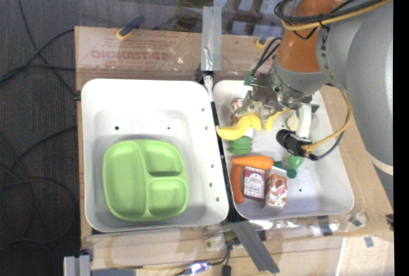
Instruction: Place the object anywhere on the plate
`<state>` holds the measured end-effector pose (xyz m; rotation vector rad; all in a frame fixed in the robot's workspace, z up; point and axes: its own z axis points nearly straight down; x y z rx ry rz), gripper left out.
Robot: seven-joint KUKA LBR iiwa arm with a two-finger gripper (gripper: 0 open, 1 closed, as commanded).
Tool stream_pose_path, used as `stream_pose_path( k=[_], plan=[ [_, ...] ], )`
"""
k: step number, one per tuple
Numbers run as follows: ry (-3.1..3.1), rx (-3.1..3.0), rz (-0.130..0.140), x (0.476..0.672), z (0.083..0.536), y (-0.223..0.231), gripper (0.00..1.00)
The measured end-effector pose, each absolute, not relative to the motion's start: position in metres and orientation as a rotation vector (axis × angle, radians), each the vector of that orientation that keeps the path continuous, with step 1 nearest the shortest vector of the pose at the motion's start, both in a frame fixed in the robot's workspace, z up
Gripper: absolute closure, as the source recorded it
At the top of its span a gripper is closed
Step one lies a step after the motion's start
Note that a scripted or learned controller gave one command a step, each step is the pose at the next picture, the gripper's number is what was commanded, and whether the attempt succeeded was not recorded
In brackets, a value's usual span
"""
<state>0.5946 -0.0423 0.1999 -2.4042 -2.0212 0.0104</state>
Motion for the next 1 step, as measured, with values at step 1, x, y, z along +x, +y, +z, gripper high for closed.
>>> stream_pose_path(
  k=[1],
  plan=[
    [-2.179, -2.259, 0.009, 0.5367, 0.2089, 0.0050, 1.00]
  ],
)
